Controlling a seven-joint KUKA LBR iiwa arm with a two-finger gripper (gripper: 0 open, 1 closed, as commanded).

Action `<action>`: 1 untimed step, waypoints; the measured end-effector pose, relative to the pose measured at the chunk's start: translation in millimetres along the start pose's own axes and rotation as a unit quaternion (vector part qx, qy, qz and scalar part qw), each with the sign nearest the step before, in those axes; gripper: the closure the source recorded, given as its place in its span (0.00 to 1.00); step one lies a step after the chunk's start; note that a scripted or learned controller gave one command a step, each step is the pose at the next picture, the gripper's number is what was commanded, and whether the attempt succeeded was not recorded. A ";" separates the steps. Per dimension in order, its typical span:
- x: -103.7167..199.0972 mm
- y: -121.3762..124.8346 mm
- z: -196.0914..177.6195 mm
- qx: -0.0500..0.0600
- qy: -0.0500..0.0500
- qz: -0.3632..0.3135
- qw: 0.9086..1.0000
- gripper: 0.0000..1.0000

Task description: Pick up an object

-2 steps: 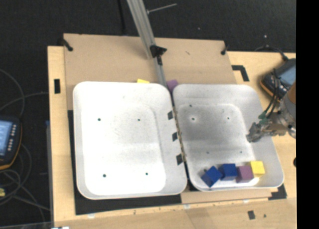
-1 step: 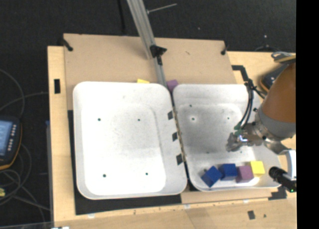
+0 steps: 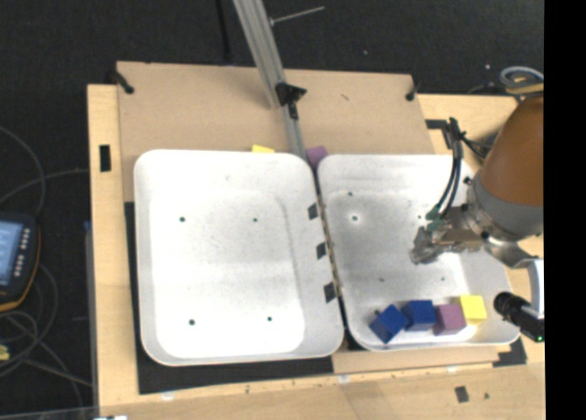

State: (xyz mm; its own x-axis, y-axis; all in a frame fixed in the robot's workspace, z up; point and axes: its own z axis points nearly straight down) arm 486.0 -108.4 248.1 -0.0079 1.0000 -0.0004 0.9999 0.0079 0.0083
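My gripper (image 3: 427, 246) hangs over the middle of the right bin (image 3: 385, 189), at the end of the grey arm with the orange band that comes in from the right. Nothing shows between its tips. Along that bin's front edge lies a row of blocks: two blue blocks (image 3: 389, 322) (image 3: 420, 314), a purple block (image 3: 450, 317) and a yellow block (image 3: 472, 307). The gripper is well above and behind this row, nearest the purple and yellow ones.
The left bin (image 3: 220, 253) sits beside the right one. A yellow piece (image 3: 263, 149) and a purple piece (image 3: 316, 155) lie on the board just behind the bins. A slanted metal pole (image 3: 261, 38) rises at the back. A black handheld device (image 3: 16, 258) lies far left.
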 end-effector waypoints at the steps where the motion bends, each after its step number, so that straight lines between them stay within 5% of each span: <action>1: 21.6 8.8 131.8 0.007 0.000 0.004 1.000 1.00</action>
State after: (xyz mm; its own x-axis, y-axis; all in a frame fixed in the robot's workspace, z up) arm 495.7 -86.8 116.3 -0.0002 1.0000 0.0004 1.0000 0.0002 -0.0063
